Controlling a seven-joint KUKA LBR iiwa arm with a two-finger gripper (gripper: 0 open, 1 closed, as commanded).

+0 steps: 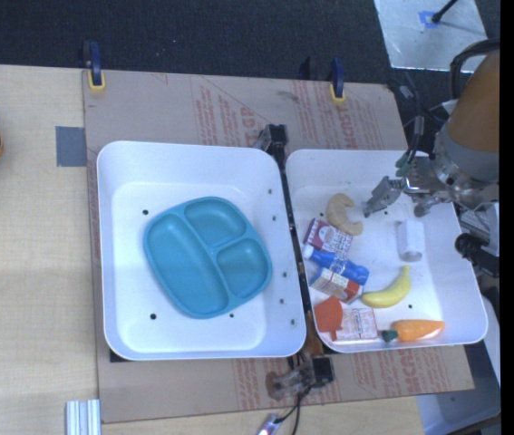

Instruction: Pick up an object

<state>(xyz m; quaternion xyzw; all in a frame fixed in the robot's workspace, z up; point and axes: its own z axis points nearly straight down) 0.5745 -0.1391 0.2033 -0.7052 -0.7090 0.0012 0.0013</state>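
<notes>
My gripper [400, 198] hangs over the back of the right bin [451, 329], fingers spread open with nothing between them. One fingertip [374, 200] sits just right of a tan, bitten-cookie-shaped piece [343, 212]. A white cylinder [410, 239] lies just below the gripper. Further forward lie a red-and-white packet [326, 239], a blue-and-red tube [340, 274], a yellow banana [389, 289], a red piece [328, 315], a flat printed packet [358, 324] and an orange carrot [415, 331].
The left bin [121, 243] holds a blue divided plate [207, 256]. A black clamp [275, 139] sits at the back where the bins meet. The grey arm with its orange band [476, 107] enters from the right.
</notes>
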